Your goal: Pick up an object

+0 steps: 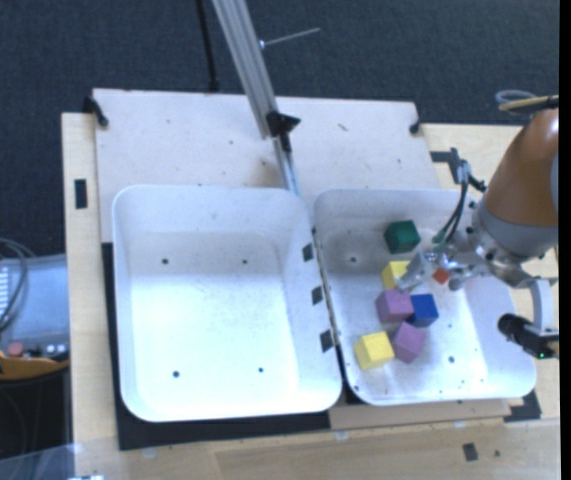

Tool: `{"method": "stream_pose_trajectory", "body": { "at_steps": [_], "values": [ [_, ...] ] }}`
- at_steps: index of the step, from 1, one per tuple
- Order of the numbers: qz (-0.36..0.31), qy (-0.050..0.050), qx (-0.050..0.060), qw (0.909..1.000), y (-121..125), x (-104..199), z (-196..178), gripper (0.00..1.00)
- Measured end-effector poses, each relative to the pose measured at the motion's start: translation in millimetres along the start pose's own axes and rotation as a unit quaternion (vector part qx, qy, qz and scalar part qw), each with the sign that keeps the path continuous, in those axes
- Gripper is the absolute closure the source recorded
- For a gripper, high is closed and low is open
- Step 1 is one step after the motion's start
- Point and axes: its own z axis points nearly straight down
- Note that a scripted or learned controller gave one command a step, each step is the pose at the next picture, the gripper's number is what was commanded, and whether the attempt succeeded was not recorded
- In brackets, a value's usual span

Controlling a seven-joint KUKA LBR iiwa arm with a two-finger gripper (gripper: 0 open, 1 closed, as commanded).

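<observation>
The right bin (465,368) holds several small blocks: a green cube (401,235), a small yellow block (395,272), a purple block (395,304), a blue cube (424,309), a second purple block (409,341) and a yellow cube (374,350). My gripper (427,267) reaches in from the right and hangs low over the cluster, just right of the small yellow block and above the blue cube. Nothing is visibly held.
The left bin (135,218) sits beside the right one. A slanted metal rail (250,63) rises behind the bins. A grey box with cables (25,313) lies off the bench at the left.
</observation>
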Motion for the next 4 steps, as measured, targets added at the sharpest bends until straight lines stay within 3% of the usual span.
{"method": "stream_pose_trajectory", "body": {
  "at_steps": [1, 2, 4],
  "values": [
    [0.0, 0.002, -0.004, 1.0, 6.7, -6.2, 40.6, 0.0],
    [0.003, 0.0, -0.007, 1.0, 8.2, -8.3, 26.7, 1.0],
    [-0.003, -0.001, -0.006, 1.0, 9.5, -7.6, -91.9, 1.0]
  ]
}}
